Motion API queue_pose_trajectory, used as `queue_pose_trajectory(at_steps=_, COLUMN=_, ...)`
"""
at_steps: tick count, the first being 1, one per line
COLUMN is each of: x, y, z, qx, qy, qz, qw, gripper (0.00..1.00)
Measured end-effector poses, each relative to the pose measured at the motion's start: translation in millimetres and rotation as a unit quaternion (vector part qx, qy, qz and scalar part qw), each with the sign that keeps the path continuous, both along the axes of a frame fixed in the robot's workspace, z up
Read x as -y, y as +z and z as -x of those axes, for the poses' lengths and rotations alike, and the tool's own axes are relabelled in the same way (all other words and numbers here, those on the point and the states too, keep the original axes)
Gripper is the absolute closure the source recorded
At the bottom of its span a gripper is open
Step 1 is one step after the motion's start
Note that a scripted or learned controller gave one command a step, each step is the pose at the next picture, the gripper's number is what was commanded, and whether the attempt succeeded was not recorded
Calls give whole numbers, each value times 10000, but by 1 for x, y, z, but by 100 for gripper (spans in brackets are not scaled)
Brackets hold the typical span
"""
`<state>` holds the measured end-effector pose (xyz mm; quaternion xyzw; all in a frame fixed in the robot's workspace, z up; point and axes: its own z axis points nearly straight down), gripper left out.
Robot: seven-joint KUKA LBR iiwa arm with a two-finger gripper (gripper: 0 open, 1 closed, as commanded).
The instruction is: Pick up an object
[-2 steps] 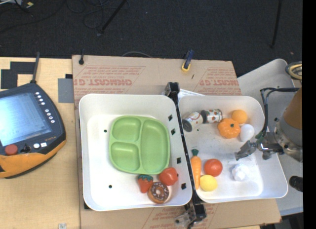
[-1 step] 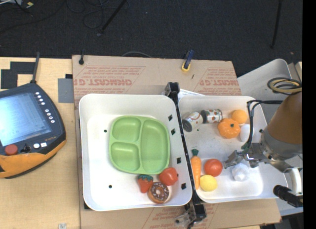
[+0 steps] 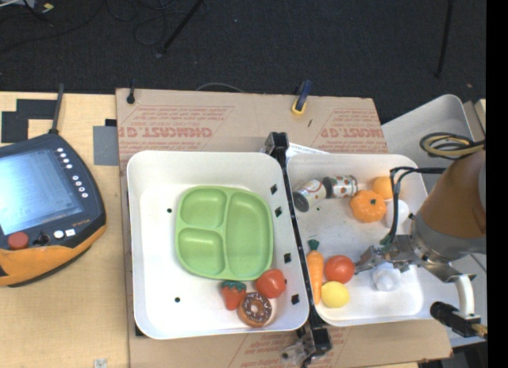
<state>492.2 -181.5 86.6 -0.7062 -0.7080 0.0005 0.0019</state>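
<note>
The two white bins sit side by side on the bench. The left bin holds a big green plate with three parts. In front of the plate lie a toy strawberry, a red ball-shaped toy and a little donut.

The right bin is where the work is. The big grey arm reaches in from the right and bends down into this bin. Its gripper is low, near the bin floor, at the front right part of the bin.

The arm looks like it is in the reaching step. Nothing is lifted yet.

A small white thing lies right by the gripper and seems to touch it. This is likely the thing to pick. A red tomato sits just beside the gripper on the other side. A yellow lemon and a carrot lie a bit farther off. An orange fruit and a small bottle rest near the back of the bin.

The gripper is dark and partly hidden, so one cannot tell if it is open or closed. One cannot see it holding anything.

Next, the gripper would need to close snugly on one toy and go straight up. It should not bump the tomato.
</note>
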Motion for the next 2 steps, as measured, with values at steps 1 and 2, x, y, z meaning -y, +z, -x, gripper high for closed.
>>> queue_pose_trajectory(at_steps=1, x=2, y=12, z=0, qx=12, qy=-26, qz=3, qw=10000, gripper=100)
queue_pose_trajectory(at_steps=2, x=8, y=74, z=-1, qx=27, qy=-17, qz=14, qw=10000, gripper=100)
